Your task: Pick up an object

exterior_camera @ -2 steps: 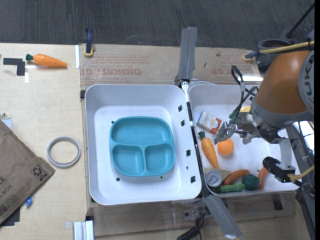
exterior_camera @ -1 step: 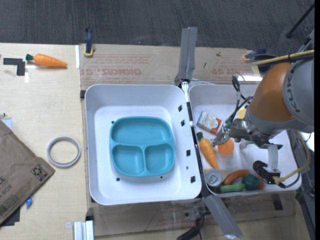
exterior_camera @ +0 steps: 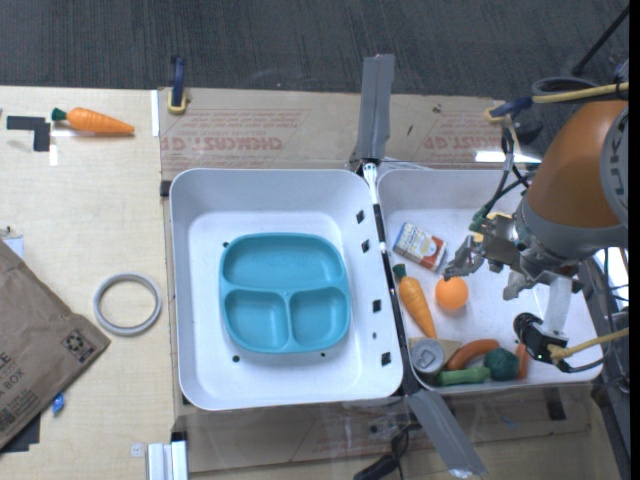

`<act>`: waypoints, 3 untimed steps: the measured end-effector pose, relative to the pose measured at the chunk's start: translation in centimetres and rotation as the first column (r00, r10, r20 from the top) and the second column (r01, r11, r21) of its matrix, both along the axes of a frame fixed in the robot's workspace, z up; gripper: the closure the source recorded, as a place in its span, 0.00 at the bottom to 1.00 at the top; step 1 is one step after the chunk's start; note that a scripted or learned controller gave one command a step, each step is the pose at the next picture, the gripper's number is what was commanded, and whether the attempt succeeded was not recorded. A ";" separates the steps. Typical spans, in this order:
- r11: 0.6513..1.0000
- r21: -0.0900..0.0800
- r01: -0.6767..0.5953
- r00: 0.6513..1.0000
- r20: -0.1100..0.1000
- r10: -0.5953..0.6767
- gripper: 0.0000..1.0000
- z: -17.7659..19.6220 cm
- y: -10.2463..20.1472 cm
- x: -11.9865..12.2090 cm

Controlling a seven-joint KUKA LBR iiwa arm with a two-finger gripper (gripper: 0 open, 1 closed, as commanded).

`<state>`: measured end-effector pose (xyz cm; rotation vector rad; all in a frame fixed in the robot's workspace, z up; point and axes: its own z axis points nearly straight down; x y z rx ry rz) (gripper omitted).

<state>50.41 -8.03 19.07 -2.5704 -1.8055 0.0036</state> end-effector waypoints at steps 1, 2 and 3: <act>0.990 0.002 -0.143 0.990 -0.002 0.143 0.00 -8.4 -1.2 2.2; 0.990 0.002 -0.140 0.990 -0.004 0.140 1.00 -7.6 -1.3 2.2; 0.997 0.001 0.079 0.997 -0.003 -0.079 1.00 -6.0 -2.6 -0.4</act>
